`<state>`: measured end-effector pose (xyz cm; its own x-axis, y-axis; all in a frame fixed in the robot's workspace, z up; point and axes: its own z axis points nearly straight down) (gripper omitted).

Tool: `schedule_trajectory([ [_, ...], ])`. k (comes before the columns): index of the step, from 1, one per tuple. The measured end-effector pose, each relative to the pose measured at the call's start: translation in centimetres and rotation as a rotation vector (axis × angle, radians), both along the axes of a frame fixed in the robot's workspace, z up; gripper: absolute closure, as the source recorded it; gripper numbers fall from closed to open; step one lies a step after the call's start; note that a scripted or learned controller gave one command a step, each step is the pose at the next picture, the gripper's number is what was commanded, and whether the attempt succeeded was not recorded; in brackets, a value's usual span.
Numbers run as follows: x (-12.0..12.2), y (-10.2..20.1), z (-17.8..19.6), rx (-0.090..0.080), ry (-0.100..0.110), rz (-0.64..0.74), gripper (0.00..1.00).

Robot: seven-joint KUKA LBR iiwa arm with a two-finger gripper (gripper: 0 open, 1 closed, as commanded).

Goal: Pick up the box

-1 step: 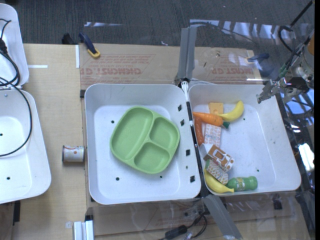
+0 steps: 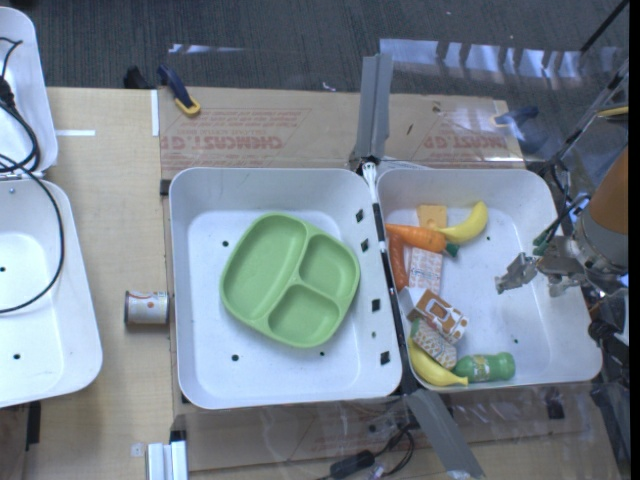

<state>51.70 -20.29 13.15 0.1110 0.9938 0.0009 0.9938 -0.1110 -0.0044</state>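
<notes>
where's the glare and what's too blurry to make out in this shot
Camera view: glare streaks the clear sheet behind the right bin; light is even and shadows soft under the green plate; the gripper is small and smeared; print on the box is unreadable.

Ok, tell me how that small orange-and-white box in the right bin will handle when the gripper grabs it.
The box looks like thin printed carton, so probably light and somewhat crushable. It lies tilted on a packet and banana, so it may slide or pivot when touched. The gripper sits apart from it, to its right.
</notes>
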Motion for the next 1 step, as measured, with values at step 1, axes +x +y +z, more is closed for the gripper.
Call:
schedule_trajectory([
  [1, -4.05, 2.33, -4.2, 0.0, 0.001, -0.177, 0.0],
])
